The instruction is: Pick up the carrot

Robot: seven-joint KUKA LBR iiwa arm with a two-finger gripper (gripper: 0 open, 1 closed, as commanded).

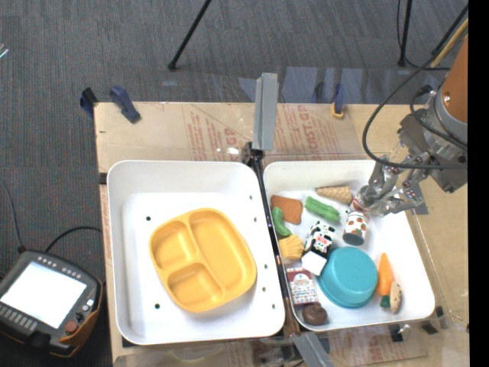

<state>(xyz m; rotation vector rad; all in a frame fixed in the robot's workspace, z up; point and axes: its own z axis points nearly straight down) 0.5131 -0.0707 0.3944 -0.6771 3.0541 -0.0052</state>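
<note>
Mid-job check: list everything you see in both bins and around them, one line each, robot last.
Divided plate: one, yellow, left bin.
Carrot: one, orange, right bin, right of the bowl.
Bowl: one, teal, right bin, front.
Ice-cream cone: one, tan, right bin, back.
Cow-print carton: one, black and white, right bin, middle.
Small toy foods: several, mixed colours, right bin.
Pendant: one, orange-edged, lower left floor.
Gripper: one, grey, over the right bin's back right.
</note>
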